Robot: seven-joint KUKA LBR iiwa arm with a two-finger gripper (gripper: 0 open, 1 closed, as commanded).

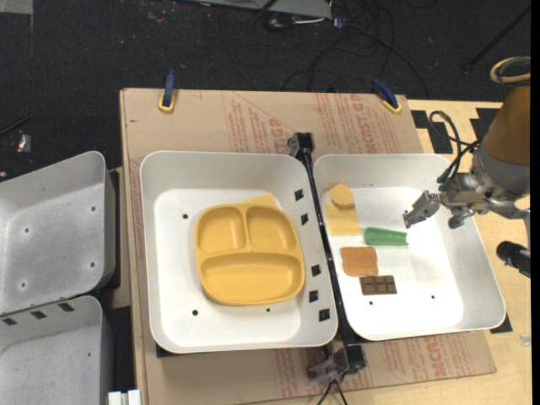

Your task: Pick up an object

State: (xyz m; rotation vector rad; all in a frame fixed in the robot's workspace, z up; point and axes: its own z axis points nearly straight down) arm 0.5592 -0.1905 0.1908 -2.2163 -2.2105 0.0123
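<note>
The right bin point(472, 306) holds a pale yellow block with a round yellow piece on it point(342, 209), a green stick point(386, 237), an orange-brown square point(360, 261) and a dark brown chocolate-like bar point(378, 286). My gripper point(439, 207) hangs over the right side of this bin, to the right of the green stick and apart from it. Its two fingers stand spread, with nothing between them.
The left bin point(160, 251) holds a yellow divided tray point(250, 254). A black clamp rail point(314, 226) runs between the bins. Grey metal panels point(51, 226) lie at the far left. Cables trail over the bench's right edge point(447, 133).
</note>
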